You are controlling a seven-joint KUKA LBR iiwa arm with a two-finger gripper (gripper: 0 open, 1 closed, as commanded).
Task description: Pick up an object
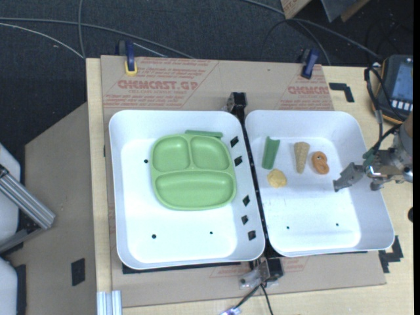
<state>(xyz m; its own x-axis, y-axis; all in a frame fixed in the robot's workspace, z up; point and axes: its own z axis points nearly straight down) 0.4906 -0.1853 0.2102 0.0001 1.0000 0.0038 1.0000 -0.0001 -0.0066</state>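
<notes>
Over the right bin's (367, 238) right edge, the jaws' spread is unclear.

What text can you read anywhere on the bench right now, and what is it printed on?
"CHEMCAST GP": red print, repeated, on the brown board behind the left bin; smaller lines under it too blurred to read.
"CHEMCAST": partly legible on the same board behind the right bin, at.
Grey device at the right edge: markings too small to read.

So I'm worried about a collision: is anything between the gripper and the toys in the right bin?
Nothing visible. The gripper sits at the right bin's right side, with bare white floor between it and the nearest item, the orange toy.
</notes>
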